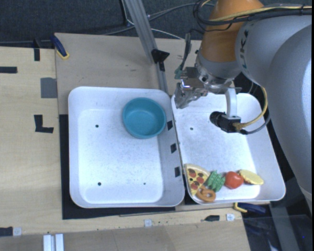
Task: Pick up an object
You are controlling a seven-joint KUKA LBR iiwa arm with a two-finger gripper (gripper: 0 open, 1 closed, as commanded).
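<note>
A blue bowl [143,117] sits upright in the back of the left white bin [89,156], near the wall it shares with the other bin. Along the front edge of the right bin [225,145] lie small toy foods: a pizza slice [195,177], a green piece [215,181], a red tomato [233,180], a yellow piece [250,178] and an orange ring [205,194]. My gripper [184,99] hangs over the back left corner of the right bin, just right of the bowl and far from the toy foods. Nothing shows between its fingers.
A slanted metal pole [144,30] rises behind the bins, close to the gripper. The grey arm with its orange band [227,25] fills the upper right. A black cable loop [227,122] hangs over the right bin. Black tape marks dot the bench at left.
</note>
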